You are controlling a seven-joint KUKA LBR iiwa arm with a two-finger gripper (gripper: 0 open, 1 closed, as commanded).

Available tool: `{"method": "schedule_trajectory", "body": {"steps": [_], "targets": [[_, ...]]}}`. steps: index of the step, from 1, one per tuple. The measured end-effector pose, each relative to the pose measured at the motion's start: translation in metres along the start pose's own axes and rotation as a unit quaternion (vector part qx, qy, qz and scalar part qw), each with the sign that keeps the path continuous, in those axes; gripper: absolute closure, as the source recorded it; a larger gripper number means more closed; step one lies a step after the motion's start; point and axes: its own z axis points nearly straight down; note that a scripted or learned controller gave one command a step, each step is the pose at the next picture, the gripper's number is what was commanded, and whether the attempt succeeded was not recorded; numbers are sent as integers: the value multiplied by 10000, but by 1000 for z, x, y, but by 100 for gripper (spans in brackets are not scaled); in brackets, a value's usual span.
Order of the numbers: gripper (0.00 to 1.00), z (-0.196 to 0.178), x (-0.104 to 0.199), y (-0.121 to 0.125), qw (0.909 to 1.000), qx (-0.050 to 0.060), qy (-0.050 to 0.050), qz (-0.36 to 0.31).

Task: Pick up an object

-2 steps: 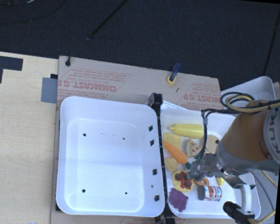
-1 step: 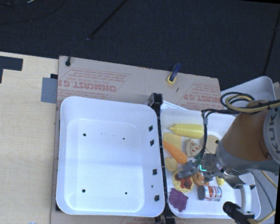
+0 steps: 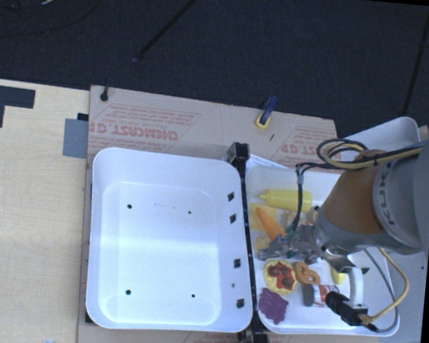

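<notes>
Arm: I have the grey arm reaching in from the right, its orange band low over the right bin, wrist pointed down at the heap of toy food.

Gripper: the gripper sits down among the objects at the middle of that bin. I cannot tell from this slant how it is set, and I see nothing clearly caught in it.

Candidates: an orange carrot lies just up and left of the gripper, a yellow corn cob beyond it toward the far wall, a round pizza piece just below, a small pretzel-like ring beside that, and a purple grape cluster at the near corner.

Target, as I judge it: the carrot or whatever lies directly under the tool — it is too cluttered there to name one.

Left bin: the left bin is well apart from the work.

How I would do it well: settle on one item, centre over its narrow width, close only once it is squarely straddled, then lift straight up — slowly.

Risks: neighbours touch one another, so a slanted close could pinch two or nudge the target away; the loose cable by the wrist hangs near the bin wall.

Check: I would confirm a catch only after the lift shows an item clear of the heap.
</notes>
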Motion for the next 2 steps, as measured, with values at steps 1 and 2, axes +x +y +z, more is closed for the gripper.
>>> {"method": "schedule_trajectory", "body": {"steps": [1,2], "targets": [[0,-3,9,34,10000,-5,5,-23],[100,-12,8,32,10000,20,10,-16]]}}
